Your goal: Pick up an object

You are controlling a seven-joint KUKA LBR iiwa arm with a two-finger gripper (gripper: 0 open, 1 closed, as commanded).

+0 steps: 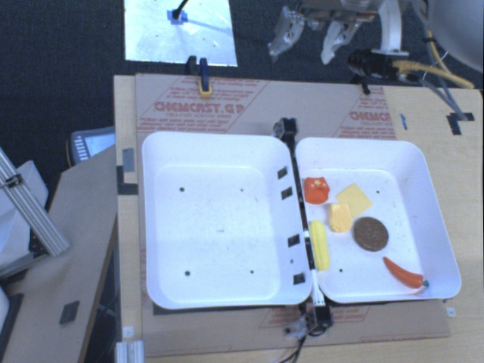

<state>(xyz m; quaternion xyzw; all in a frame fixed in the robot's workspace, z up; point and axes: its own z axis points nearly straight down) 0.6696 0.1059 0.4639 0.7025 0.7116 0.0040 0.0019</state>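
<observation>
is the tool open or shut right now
Open: the tool hangs above the bench with its two fingers spread apart and nothing between them.

I see the tabletop (128, 225) carrying a printed cardboard sheet (249, 104) — on that sheet the left bin (151, 203) and the right bin (431, 195) sit side by side, rims touching along the middle.

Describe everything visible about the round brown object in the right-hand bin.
The brown disc is flat, round and dark brown, with a finely speckled, cookie-like surface. It lies flat on the floor of the right bin, near the middle. Its upper left edge sits close against the pale yellow block, seemingly touching. The yellow square slice lies just above it, and the red chili pepper below, apart from it.
</observation>
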